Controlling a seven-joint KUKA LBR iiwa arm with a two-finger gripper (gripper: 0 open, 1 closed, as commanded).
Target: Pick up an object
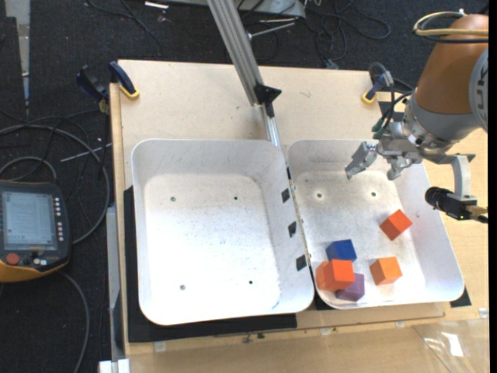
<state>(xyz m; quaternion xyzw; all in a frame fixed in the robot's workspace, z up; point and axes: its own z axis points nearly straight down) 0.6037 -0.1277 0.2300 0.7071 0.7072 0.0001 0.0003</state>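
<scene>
Bins (210,231): white glossy plastic, speckled. Bench (194,103) beneath them: matt pale board. Blocks (386,270) inside right bin: matt, smooth.

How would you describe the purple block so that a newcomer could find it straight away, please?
Look in the right-hand bin, at the cluster near its front-left corner. The purple block sits lowest there, tucked against an orange cube below a blue block. It is the one purple piece.

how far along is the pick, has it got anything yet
Nothing looks picked yet. The end effector is open with nothing between its fingers, above the far part of the right bin. All the blocks lie on the bin floor nearer the camera: an orange cube, a second orange cube, and a cluster of a blue block, an orange block and a purple block. Left to do: move over one, descend, close, lift.
</scene>
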